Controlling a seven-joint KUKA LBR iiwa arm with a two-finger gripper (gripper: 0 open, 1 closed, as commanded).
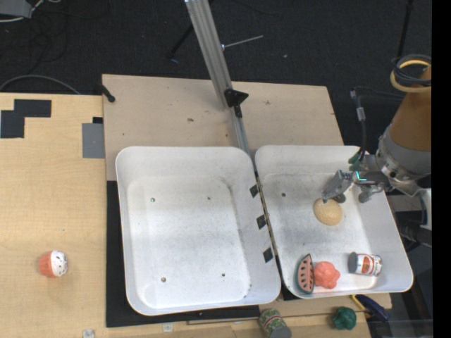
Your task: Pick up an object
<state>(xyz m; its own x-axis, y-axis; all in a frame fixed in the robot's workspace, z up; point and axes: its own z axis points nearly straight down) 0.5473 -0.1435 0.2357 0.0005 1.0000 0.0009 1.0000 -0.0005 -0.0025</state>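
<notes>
In the right bin (296,162) lie a tan, bun-like lump (328,213), a watermelon slice (304,273), a pink-red lump (325,274) and a small red-and-white can (365,264) on its side. My gripper (335,192) hangs at the right side of this bin, its dark fingers just above the upper edge of the tan lump. The fingers stand spread apart and nothing sits between them. The orange-banded wrist (412,122) rises behind it at the right edge.
The left bin (141,162) sits beside the right one, with black clips (260,220) along the shared rim. A slanted metal rail (211,48) stands behind. Outside the bins lie a red-white ball (53,264) at the left and green items (344,318) at the front.
</notes>
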